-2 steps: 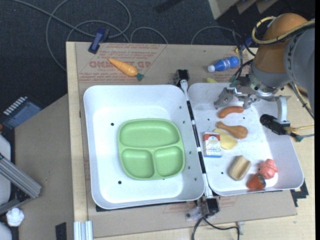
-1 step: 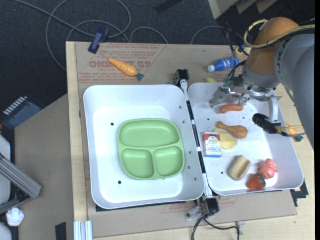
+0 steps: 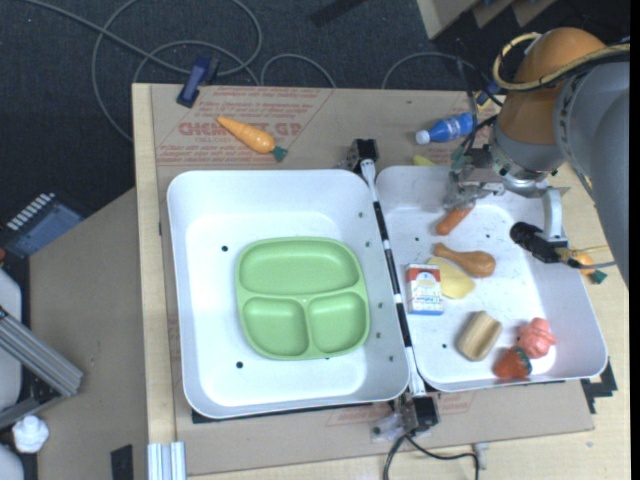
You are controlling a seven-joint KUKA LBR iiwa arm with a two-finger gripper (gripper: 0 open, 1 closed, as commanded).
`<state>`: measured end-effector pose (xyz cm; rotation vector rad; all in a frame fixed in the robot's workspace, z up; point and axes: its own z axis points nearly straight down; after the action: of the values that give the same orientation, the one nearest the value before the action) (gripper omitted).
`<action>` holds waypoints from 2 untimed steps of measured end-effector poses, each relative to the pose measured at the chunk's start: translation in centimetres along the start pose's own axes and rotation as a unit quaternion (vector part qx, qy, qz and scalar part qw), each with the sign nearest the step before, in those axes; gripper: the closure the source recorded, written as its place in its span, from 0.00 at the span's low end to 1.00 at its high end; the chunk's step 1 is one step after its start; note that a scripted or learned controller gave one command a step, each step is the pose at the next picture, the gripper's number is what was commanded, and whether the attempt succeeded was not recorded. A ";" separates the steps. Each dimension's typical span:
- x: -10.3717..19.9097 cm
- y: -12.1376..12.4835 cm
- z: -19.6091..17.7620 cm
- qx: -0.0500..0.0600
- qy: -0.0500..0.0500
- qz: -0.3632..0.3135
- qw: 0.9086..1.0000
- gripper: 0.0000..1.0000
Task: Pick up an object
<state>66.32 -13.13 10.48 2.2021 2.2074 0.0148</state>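
The end effector hangs over the right bin's far edge, directly above an orange sausage-shaped toy; its opening cannot be told. The green divided tray lies in the left bin.

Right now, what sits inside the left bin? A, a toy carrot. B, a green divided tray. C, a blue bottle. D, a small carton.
B: the green divided tray lies in the left bin, while the bottle and carrot lie on the bench outside, and the carton is in the right bin.
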 end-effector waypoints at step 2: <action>-0.3 -0.7 2.0 0.012 0.005 0.001 1.000 0.00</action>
<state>65.66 -13.49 8.44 2.2213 2.2213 -0.0010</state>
